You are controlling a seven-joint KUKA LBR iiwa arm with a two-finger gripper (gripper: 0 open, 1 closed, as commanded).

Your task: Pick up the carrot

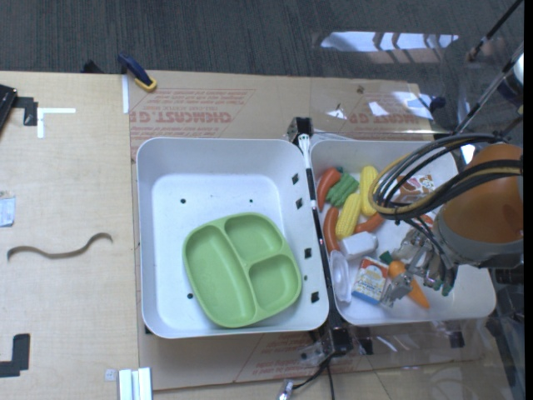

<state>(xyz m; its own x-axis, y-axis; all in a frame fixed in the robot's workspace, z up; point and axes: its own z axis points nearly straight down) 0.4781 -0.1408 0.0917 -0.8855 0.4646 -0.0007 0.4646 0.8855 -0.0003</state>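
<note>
An orange carrot (416, 295) with a green top lies near the front of the right bin (466, 302), beside a small printed box (369, 282). My gripper (414, 272) hangs low right over the carrot and hides part of it. The view does not show whether the carrot is in its grasp. The grey arm with its orange band (487, 207) reaches in from the right above the bin.
The right bin also holds yellow corn (351, 211), a green vegetable (341, 190), orange-red pieces (328, 182) by its left wall and a white block (358, 244). A green divided plate (241, 267) sits in the left bin (166, 190). Black cables (416, 173) loop over the right bin.
</note>
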